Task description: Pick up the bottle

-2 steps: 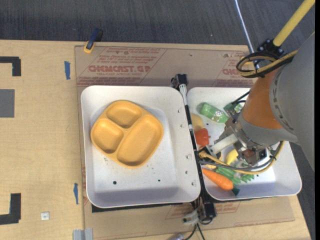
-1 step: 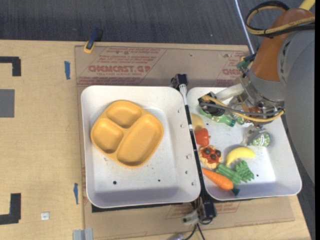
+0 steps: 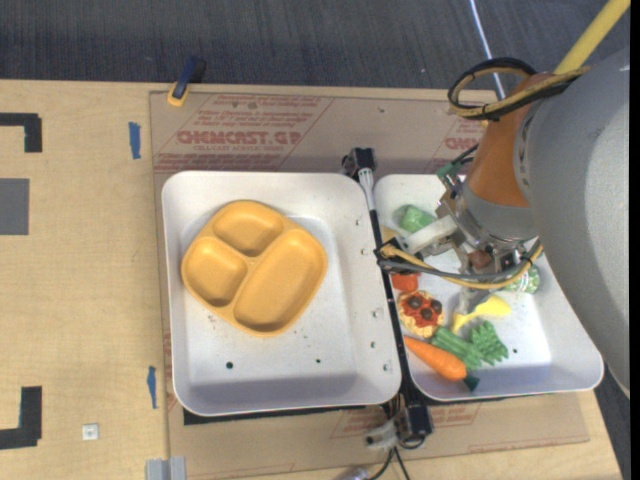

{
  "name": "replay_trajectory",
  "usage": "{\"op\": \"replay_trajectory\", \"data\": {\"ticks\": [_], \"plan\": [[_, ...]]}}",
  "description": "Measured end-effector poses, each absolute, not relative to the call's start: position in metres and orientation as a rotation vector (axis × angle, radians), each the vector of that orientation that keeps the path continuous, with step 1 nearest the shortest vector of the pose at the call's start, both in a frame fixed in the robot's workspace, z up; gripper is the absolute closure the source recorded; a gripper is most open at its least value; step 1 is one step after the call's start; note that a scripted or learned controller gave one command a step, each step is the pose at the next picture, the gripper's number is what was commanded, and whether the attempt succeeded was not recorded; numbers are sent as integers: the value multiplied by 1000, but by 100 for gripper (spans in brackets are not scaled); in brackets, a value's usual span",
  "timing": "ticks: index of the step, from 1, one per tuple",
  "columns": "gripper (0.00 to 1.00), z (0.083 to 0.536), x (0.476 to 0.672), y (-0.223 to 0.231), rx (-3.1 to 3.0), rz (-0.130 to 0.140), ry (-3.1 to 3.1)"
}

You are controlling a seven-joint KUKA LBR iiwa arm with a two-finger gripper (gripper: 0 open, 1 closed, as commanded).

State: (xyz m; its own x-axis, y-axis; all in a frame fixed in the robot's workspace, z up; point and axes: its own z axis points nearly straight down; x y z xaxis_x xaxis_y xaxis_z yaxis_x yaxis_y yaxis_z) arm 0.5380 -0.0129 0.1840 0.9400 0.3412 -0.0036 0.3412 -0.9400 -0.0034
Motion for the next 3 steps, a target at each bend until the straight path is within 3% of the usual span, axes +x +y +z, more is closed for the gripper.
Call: {"op": "replay_trajectory", "data": {"ticks": [1, 2, 3], "plan": [[100, 194, 538, -12, -3090, 8, -546], [0, 194, 538, -12, -3090, 9, -546], [100, 204, 539, -12, -3089, 10, -548]]}}
